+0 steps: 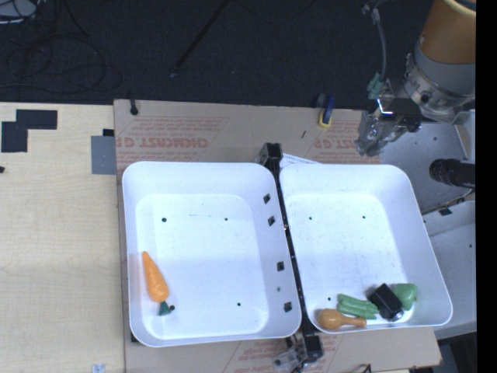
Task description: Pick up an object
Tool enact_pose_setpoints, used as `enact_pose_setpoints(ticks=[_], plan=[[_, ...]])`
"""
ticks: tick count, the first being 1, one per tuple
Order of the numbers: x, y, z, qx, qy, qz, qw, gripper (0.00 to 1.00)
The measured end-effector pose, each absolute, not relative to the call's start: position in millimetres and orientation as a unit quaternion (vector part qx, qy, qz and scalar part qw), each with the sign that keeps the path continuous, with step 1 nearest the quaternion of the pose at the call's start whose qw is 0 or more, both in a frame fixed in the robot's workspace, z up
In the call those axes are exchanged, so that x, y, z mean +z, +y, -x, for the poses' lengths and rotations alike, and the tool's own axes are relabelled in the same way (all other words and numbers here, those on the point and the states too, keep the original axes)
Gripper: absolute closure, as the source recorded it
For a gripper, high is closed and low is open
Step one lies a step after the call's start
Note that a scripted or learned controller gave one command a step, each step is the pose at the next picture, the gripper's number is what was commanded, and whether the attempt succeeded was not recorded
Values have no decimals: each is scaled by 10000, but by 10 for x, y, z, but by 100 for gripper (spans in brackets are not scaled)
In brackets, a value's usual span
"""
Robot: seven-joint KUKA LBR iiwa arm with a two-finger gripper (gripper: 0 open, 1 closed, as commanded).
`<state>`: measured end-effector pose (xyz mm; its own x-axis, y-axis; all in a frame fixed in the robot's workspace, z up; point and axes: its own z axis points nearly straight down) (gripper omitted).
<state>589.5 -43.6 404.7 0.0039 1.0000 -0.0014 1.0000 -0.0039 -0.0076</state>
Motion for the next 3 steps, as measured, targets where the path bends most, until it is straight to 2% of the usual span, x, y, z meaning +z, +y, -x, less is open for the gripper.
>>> enact_pose_setpoints(ticks=[1,3], plan=[[3859,-1098,-5598,24,-7050,7092,18,100],[3661,-2164,-4782,17,-7052,7090,13,100]])
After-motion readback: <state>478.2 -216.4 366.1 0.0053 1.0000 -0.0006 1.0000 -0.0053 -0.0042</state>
